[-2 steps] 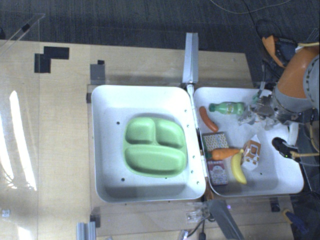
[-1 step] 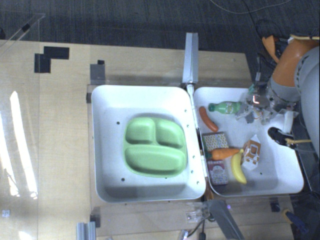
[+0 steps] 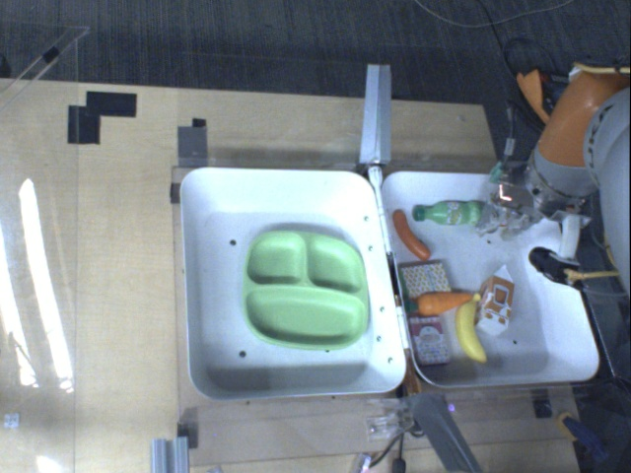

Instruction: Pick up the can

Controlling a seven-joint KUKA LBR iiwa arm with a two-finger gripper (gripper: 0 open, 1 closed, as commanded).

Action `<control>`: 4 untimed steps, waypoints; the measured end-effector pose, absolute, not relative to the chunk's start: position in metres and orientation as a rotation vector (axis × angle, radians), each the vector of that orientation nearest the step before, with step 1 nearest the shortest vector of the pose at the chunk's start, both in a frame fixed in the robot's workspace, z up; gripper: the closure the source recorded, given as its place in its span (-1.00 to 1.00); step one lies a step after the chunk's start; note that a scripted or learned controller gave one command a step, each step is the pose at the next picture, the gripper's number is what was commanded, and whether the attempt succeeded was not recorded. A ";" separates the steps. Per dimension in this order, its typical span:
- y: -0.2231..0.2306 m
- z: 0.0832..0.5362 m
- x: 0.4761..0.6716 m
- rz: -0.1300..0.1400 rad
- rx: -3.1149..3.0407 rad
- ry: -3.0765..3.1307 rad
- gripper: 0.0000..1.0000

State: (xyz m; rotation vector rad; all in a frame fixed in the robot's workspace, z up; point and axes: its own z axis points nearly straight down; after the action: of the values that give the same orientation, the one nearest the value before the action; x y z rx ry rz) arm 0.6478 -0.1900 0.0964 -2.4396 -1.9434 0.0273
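Now, pincer [image 3: 508, 210]: low over the far right part of the right bin [image 3: 577, 363], at the end of the grey arm [image 3: 592, 136] with its orange band; how far open it is cannot be told, and nothing can be seen in its grip.
Can [image 3: 429, 341]: dark red, well apart from the pincer, down and to the view's left of it, in the right bin's near left corner against the wall.
Green bottle [image 3: 449, 212]: lying on its side just to the view's left of the pincer, its near end at or almost at the pincer.
Sausage [image 3: 410, 235]: further left than the bottle, slightly lower in the view, lying at a slant.
Speckled block [image 3: 424, 279]: between the sausage and the can.
Carrot [image 3: 446, 303]: below and left of the pincer, just above the can.
Banana [image 3: 469, 335]: beside the can, on the side towards the pincer.
Small carton [image 3: 496, 302]: almost straight below the pincer in the view.
Left bin [image 3: 207, 264]: far to the pincer's left, holding a green divided tray [image 3: 306, 289].
Worktop [image 3: 118, 294]: pale wood under both bins.
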 end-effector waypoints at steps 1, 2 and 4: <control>-0.126 0.217 0.598 -0.007 -2.503 -1.906 1.00; -0.126 0.217 0.598 -0.007 -2.503 -1.904 -1.00; -0.183 0.138 0.581 -0.011 -2.375 -2.067 1.00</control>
State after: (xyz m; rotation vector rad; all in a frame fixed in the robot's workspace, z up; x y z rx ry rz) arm 0.5808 -0.1831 0.1383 -2.3749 -2.0665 -0.0110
